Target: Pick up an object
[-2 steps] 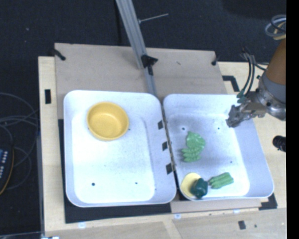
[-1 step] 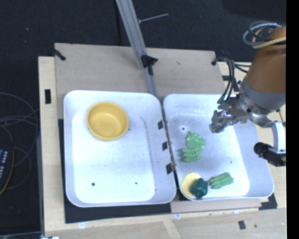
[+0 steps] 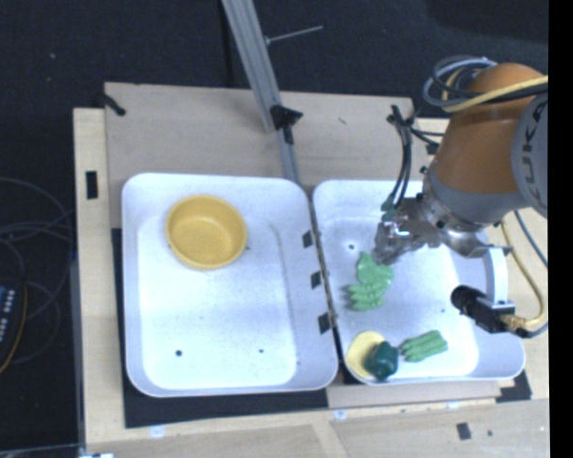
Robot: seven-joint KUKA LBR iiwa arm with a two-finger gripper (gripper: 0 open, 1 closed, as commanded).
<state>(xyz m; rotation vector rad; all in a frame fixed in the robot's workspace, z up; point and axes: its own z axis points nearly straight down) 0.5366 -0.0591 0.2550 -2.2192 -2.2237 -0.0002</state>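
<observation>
Two white bins side by side on the bench. Left bin [image 3: 153,351] holds one yellow bowl [image 3: 206,232], upper left of that bin, upright, well apart from everything else. A divider with dark clips [image 3: 317,280] runs down the seam between the bins. Grey metal rail [image 3: 253,51] comes in from top centre of the frame and ends near the top of the seam.

Right bin [image 3: 344,208] is the busy one. The arm [image 3: 482,151] enters from the right edge, orange band at upper right, and covers the bin's upper right part. Black cables [image 3: 403,160] hang along its left side. A black fitting [image 3: 477,308] sits below the wrist at the bin's right side.

Gripper [image 3: 390,246] points down-left, tip just above a light green knobbly object [image 3: 371,284] in the middle-left of the right bin. It looks like a lumpy soft toy or plastic piece, pale green, irregular outline. Gripper tip appears touching or just beside its top edge; can't tell whether the claw is wide, narrow or gripping, too small and blurred.

Bottom of the right bin: small yellow cup [image 3: 361,353] with a dark teal object [image 3: 383,360] against its right side, and a green ridged piece [image 3: 423,345] just right of that, tilted. All three are apart from the gripper, nothing between it and the pale green object.
</observation>
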